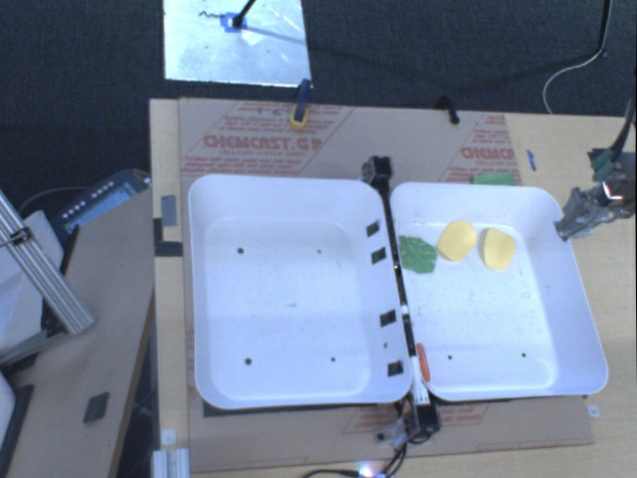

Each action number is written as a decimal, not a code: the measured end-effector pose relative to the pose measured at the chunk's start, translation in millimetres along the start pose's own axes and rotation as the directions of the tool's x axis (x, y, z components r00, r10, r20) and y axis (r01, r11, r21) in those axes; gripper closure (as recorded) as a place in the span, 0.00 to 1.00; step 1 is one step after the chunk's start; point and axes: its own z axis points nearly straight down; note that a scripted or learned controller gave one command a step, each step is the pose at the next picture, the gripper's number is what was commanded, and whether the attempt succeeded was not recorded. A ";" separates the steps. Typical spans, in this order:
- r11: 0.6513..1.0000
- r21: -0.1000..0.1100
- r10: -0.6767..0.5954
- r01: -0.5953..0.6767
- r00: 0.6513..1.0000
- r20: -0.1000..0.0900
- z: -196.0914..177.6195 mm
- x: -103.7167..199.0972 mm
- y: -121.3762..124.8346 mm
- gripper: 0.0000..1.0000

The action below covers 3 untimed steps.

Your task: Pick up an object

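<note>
Cardboard-topped bench point(328, 132), claw point(587, 212) cut off at right bin's point(537, 366) rim, its opening unclear

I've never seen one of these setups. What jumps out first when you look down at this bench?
Two shallow white bins sit side by side. In the right bin, two yellow pieces lie near the far edge, with a green piece beside them against the dividing wall. The left bin looks bare. The robot's hand hangs at the right bin's far right corner.

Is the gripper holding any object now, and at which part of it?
Nothing is seen held. The gripper is at the right bin's right rim; the green piece and two yellow pieces lie inside.
</note>
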 end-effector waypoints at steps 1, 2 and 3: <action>1.000 -0.007 0.016 -0.016 1.000 0.006 73.6 -53.3 28.9 1.00; 1.000 -0.004 0.004 -0.004 1.000 0.001 144.0 23.7 21.3 1.00; 1.000 -0.004 0.006 -0.006 1.000 0.003 223.2 69.5 55.5 1.00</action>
